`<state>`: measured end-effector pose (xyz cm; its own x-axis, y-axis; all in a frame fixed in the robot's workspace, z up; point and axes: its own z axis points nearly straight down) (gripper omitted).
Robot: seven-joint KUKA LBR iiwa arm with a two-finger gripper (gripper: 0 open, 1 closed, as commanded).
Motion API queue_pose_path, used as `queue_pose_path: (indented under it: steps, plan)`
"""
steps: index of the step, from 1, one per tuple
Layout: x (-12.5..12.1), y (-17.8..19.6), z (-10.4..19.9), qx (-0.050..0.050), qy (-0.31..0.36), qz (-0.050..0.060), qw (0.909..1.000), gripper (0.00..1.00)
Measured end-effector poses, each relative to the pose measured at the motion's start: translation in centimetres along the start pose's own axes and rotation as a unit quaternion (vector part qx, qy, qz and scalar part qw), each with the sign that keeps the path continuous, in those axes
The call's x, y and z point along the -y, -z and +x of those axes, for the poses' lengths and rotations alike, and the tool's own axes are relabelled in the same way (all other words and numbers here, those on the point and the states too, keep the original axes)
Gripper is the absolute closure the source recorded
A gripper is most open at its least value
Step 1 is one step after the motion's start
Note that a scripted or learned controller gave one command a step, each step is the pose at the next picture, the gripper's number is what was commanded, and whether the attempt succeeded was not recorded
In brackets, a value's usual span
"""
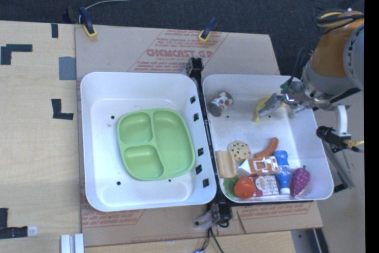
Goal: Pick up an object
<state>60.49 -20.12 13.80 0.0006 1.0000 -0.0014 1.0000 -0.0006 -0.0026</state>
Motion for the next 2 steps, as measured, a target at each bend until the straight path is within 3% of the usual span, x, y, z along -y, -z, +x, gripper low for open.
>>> queue_pose_path:
  steps: [1,2]
  plan:
    - [-4.0,-5.1,4.4,0.000,0.001,-0.003,1.0000,0.00]
    - [5.6,-5.2,6.5,0.000,0.000,-0.002,1.0000,0.00]
